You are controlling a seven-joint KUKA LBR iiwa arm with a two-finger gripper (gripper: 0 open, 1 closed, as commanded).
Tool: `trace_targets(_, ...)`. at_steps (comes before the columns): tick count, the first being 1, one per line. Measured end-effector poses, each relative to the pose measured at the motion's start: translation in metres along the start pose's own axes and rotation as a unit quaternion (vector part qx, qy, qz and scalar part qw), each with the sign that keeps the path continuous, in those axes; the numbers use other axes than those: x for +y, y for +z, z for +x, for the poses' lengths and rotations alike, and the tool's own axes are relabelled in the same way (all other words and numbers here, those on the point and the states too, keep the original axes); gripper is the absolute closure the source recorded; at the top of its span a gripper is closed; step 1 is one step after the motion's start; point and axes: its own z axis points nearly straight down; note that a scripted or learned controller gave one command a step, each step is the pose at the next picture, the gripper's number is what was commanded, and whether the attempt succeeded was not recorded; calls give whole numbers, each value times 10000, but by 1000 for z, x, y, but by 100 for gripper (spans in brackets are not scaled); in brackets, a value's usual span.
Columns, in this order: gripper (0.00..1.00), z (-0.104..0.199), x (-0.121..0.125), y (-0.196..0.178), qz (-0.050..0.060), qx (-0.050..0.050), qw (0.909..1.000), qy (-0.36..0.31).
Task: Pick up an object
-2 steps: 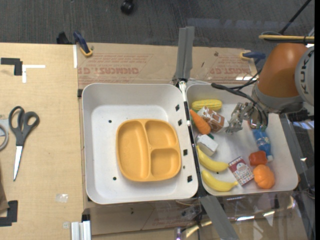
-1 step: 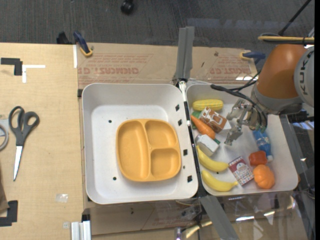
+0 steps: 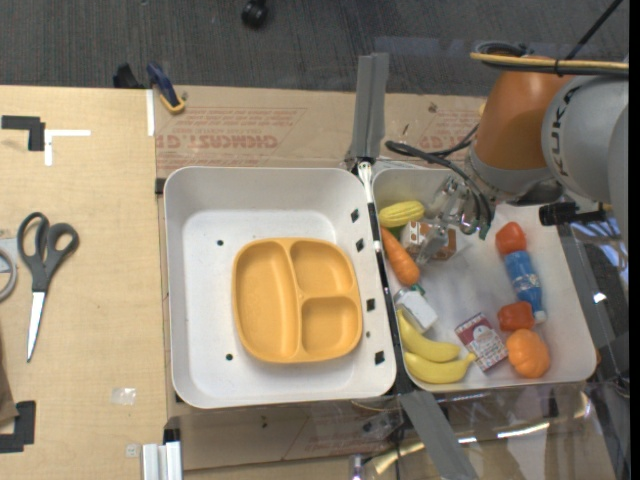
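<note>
My gripper (image 3: 441,232) hangs low in the back left part of the right bin (image 3: 570,298), below the orange wrist band. A yellow corn cob (image 3: 401,212) lies just to its left and an orange carrot (image 3: 401,258) lies just below and to the left. Something small and brownish sits at the fingertips, too unclear to name. Further right lie a blue bottle with a red cap (image 3: 521,271), a red fruit (image 3: 516,315) and an orange (image 3: 528,354). Two bananas (image 3: 430,353), a small white piece (image 3: 418,308) and a red carton (image 3: 480,341) lie near the front.
The left bin (image 3: 190,268) holds a yellow divided plate (image 3: 297,299). The divider wall between the bins runs just left of the corn and carrot. Scissors (image 3: 42,268) lie on the wooden bench at far left. Cables hang beside the wrist.
</note>
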Motion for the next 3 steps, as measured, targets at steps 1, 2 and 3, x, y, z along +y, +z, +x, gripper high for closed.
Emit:
trace_targets(1, 0, 4, -93, -1, -4, -12, 10000, 30)
trace_targets(2, 0, 18, -117, -5, -113, -6, 9980, 623)
trace_targets(3, 0, 22, -116, -9, -148, -51, 9919, 1259)
